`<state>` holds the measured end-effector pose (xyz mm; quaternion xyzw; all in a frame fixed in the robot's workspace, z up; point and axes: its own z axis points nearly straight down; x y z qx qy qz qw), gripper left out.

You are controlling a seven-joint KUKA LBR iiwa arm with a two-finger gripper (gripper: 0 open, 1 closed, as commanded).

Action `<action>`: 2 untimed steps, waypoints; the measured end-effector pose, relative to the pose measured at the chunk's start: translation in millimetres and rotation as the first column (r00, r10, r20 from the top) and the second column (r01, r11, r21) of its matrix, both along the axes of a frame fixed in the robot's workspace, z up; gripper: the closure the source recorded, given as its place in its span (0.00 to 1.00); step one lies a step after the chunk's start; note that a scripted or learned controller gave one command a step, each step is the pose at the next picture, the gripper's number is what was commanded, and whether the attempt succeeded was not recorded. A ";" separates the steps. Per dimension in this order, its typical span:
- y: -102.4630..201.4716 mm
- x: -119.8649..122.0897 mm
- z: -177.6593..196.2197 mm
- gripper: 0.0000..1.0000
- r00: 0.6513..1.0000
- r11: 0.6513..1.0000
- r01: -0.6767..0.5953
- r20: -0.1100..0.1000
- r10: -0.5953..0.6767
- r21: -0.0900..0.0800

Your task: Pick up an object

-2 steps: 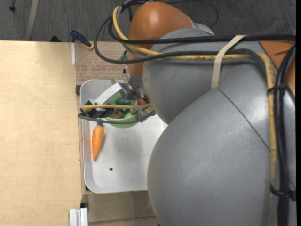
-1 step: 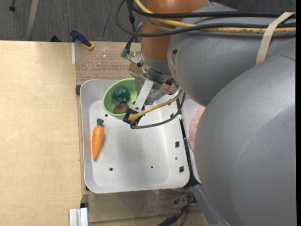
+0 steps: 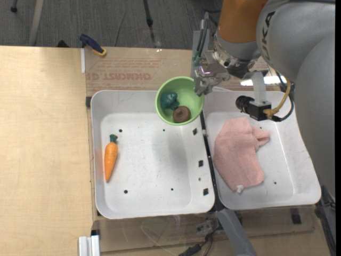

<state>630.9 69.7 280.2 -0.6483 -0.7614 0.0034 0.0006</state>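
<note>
Gripper (image 3: 202, 85) is clamped on the right rim of the green bowl (image 3: 186, 96), which hangs above the back right corner of the left bin (image 3: 101, 159), near the divider. Bowl is round with no long axis; its mouth faces up, tipped slightly toward the camera. Inside it: a teal item (image 3: 170, 101) and a brown one (image 3: 181, 113), touching. Carrot (image 3: 110, 158) lies at left in the left bin, long axis front-back, green top toward the back. Pink cloth (image 3: 240, 152) lies crumpled in the right bin (image 3: 298, 180).

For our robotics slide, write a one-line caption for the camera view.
Gripper holds a green bowl by its rim above the left bin; carrot below, pink cloth in the right bin.
</note>
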 end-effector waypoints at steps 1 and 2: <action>70.9 26.3 -94.0 1.00 0.979 0.979 0.204 -0.003 -0.204 -0.002; 134.7 26.7 -108.8 1.00 0.981 0.981 0.196 -0.001 -0.196 -0.002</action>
